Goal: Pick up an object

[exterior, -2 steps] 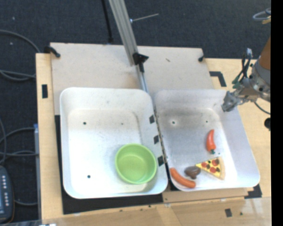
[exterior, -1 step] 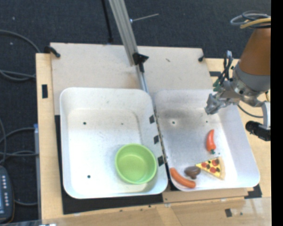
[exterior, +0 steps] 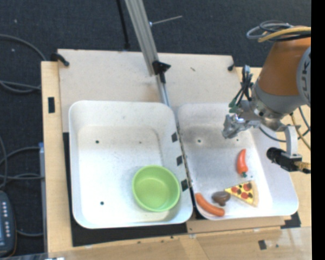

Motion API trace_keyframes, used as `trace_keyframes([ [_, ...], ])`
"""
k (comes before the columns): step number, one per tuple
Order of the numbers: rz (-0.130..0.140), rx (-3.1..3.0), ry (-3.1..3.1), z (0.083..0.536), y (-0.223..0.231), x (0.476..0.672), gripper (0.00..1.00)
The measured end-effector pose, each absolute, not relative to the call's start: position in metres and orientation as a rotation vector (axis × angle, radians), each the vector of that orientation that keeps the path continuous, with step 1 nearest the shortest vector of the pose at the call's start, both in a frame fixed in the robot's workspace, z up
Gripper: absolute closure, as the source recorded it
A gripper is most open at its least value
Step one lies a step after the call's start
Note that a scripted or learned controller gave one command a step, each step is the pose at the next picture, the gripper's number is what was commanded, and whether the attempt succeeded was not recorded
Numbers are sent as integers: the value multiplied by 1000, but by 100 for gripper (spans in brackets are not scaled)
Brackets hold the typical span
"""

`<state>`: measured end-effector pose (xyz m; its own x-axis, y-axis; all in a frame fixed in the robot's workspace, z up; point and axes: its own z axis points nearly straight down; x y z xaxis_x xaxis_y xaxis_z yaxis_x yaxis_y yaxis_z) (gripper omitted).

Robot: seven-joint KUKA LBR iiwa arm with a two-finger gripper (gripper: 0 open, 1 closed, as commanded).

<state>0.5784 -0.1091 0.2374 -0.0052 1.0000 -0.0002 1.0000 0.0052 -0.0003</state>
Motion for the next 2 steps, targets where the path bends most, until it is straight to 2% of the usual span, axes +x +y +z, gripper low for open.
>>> trace_keyframes([
  [2, -1, -2213, -2228, 223, -5, 551, 100],
])
